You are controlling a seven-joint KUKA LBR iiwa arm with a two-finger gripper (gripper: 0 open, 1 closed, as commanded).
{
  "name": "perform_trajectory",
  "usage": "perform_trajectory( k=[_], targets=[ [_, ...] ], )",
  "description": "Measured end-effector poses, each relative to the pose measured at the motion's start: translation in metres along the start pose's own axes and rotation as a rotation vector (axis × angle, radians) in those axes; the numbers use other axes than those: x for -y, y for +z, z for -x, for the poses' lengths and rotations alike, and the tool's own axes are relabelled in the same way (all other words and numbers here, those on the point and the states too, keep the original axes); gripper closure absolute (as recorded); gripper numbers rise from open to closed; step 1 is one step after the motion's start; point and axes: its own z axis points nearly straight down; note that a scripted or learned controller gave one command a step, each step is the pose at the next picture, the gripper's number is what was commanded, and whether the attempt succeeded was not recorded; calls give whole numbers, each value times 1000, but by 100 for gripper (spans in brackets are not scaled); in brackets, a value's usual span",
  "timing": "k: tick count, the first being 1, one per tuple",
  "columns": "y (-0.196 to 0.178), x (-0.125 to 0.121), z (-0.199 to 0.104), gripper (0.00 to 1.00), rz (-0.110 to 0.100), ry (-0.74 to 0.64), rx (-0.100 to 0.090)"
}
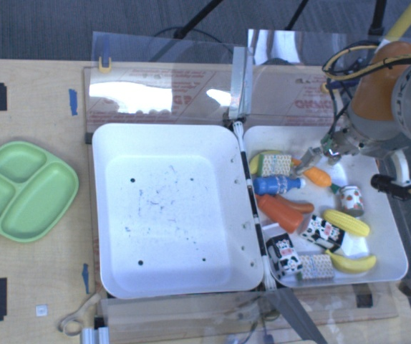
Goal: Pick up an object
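Camera view, end effector (325, 151) over right bin (395, 246), labels unreadable

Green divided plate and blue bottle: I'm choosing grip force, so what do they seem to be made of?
Green divided plate: likely molded plastic, matte, uniform colour with soft rounded rims. Blue bottle: probably smooth plastic, judging by its slight sheen and white cap; too small to be sure.

My wooden bench (34, 84) carries two white bins (166, 199) side by side — and a green divided plate (23, 190) at its left.
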Motion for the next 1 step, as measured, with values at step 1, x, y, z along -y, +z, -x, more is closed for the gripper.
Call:
perform_trajectory(
  k=[1],
  targets=[
    [-12,-2,0,100,5,-2,3]
  ],
)
